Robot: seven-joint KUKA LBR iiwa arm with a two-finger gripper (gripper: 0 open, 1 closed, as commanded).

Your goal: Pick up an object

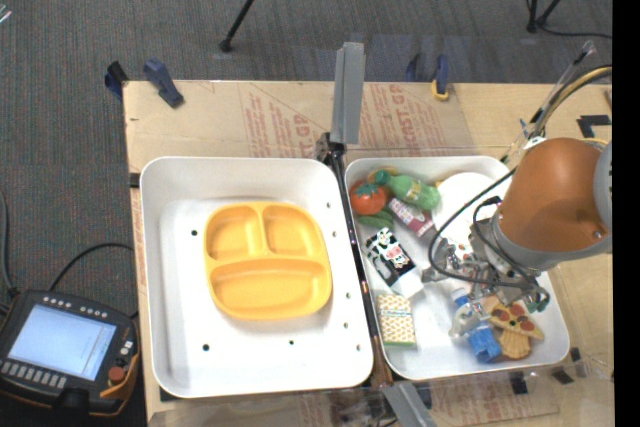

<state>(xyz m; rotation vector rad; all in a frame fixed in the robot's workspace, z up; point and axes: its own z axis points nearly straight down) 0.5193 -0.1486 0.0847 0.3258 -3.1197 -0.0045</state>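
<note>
The hand hangs over the right bin's five o'clock corner; whether it is clenched I cannot tell. Beneath it, the pizza slice toy looks light, stiff and flat, so its edges seem the best hold.
</note>
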